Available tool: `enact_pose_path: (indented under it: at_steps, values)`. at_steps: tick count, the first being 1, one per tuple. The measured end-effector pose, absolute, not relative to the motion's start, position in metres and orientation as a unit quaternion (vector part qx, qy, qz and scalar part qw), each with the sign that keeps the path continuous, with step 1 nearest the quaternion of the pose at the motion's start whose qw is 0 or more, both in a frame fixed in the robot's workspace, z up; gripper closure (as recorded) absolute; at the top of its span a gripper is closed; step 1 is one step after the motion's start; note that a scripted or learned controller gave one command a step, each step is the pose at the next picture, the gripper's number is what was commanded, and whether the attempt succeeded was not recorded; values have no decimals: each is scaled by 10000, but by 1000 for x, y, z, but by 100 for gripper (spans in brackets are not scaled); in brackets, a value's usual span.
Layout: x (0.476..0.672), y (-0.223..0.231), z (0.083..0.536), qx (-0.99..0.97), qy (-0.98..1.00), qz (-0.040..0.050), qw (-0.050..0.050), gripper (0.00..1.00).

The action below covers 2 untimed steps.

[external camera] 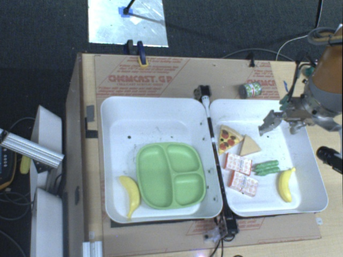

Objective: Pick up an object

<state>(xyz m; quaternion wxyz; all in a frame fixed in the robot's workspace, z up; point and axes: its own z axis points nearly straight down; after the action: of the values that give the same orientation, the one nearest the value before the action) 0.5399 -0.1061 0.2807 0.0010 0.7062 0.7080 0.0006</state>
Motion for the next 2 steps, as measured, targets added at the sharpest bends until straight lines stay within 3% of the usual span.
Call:
enact_pose_path:
  at_steps: [1, 2]
  values:
    - [519, -167, 144, 7070, 7072, -6, -4, 0]
    - [513, -131, 91, 7074, 7068, 26, 69, 0]
